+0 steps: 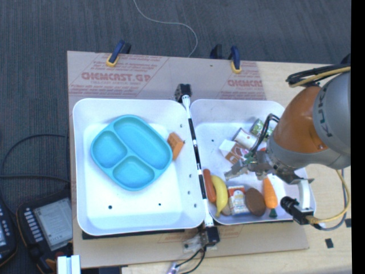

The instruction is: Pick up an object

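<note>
My gripper [242, 168] hangs low over the middle of the right bin [212, 131], reaching in from the right. Just below it lie a yellow banana [220, 189], a red sausage-like piece [209, 183], a small printed box [236, 200], a brown rounded object [255, 202] and an orange carrot [270, 192]. Just above it sit a brown-and-white packet [232, 149], a white packet [246, 136] and a green item [259, 125]. Nothing can be seen held in the gripper. The arm's grey and orange wrist hides the bin's right side.
The left bin [85, 204] holds a blue three-compartment plate [131, 151] and a small orange piece [177, 146] by its right wall. A black-and-white divider [194, 147] runs between the bins. Blue-and-yellow clamps [117, 51] hold the board's far edge.
</note>
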Controlling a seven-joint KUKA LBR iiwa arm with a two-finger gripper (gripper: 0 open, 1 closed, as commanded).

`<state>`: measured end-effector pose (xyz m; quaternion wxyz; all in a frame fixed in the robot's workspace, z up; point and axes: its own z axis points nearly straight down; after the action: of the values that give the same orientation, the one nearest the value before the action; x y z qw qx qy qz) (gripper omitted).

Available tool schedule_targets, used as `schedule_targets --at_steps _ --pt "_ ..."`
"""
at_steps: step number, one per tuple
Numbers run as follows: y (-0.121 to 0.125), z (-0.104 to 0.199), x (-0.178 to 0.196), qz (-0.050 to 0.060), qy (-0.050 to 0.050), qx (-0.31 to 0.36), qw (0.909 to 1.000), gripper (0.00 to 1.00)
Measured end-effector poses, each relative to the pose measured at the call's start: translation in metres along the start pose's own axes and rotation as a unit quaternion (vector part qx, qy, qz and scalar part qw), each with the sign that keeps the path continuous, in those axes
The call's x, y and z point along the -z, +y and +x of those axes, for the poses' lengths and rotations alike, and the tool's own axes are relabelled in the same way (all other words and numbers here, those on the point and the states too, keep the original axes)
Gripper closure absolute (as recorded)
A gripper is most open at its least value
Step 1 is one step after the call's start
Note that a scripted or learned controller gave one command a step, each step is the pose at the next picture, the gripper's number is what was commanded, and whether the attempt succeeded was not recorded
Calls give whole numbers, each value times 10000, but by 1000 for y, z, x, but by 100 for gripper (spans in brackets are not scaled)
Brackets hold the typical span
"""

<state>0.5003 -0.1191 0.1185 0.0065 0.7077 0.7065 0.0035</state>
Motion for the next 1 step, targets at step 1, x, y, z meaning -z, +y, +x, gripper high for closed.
schedule_targets --at_steps 1 --pt "-12 19 -28 -29 -27 -10 10000 0"
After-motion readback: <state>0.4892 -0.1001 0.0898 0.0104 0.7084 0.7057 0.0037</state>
